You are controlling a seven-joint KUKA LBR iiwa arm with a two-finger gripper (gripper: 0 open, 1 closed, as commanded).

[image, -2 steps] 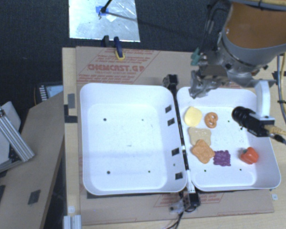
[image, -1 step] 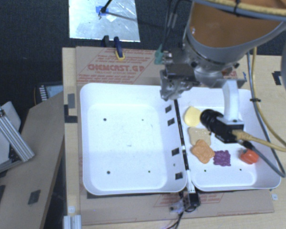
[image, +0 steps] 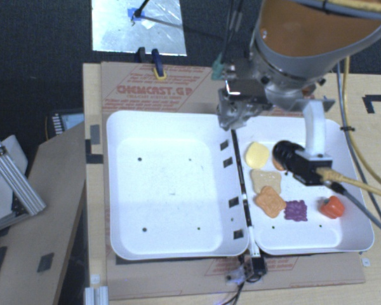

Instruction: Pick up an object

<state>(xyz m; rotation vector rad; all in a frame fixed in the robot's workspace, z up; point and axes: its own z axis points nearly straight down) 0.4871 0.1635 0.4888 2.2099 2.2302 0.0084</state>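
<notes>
The right bin (image: 352, 234) holds several small toy foods. A pale yellow round piece (image: 257, 154) lies near the divider. Below it is a beige slice (image: 265, 180), then an orange waffle-like piece (image: 270, 202). A purple grape cluster (image: 296, 210) sits to the right of that, and a red-orange piece (image: 332, 206) lies further right. My gripper (image: 230, 121) hangs at the far end of the divider between the two bins, up and left of the yellow piece. It touches none of the pieces.
The left bin (image: 165, 183) sits beside the right one, with black clips (image: 233, 202) along the shared edge. Cardboard (image: 155, 89) lies under both bins. A shiny foil sheet (image: 140, 18) is at the back. The arm's grey and orange body looms over the upper right.
</notes>
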